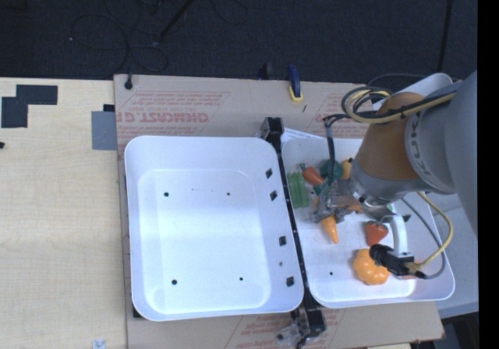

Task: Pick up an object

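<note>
My gripper point(329, 206) is down in the right white bin point(437, 293), near its middle, among a cluster of small items. An orange carrot-shaped piece point(330, 230) lies just below the gripper. A green ribbed piece point(297, 188) lies to its left by the bin's wall. An orange-red piece point(312, 176) and a teal piece point(337, 169) sit just above it. A red piece point(376, 231) lies to the right under the wrist. A rounded orange object point(367, 268) rests near the front of the bin. The wrist hides part of the cluster.
The left white bin point(129, 207) stands beside the right one, joined by a black divider strip point(287, 215). Both rest on a cardboard sheet point(195, 102) on the pale bench. The grey arm with its orange band point(390, 149) covers the right bin's upper right.
</note>
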{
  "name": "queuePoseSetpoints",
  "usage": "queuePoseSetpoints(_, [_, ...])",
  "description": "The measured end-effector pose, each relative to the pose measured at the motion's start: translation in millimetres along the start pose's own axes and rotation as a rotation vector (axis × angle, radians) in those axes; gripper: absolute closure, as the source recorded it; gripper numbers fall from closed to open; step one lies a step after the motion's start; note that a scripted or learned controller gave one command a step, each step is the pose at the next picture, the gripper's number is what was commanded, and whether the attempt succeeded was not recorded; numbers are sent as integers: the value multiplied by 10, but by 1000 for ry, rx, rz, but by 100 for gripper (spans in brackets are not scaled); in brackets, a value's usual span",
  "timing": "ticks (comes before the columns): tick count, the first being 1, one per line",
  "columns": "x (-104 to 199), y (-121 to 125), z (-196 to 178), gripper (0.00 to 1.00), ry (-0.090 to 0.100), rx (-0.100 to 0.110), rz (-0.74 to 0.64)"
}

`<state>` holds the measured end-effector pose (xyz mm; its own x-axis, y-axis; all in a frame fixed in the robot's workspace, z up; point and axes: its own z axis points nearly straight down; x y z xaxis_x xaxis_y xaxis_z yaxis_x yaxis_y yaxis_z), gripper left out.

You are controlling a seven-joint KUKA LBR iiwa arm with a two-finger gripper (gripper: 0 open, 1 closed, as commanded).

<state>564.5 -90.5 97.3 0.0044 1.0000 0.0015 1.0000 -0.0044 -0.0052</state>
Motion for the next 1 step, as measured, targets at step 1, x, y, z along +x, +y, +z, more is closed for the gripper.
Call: queuePoseSetpoints(1, [529,-40,-934,100,0,-5,-8])
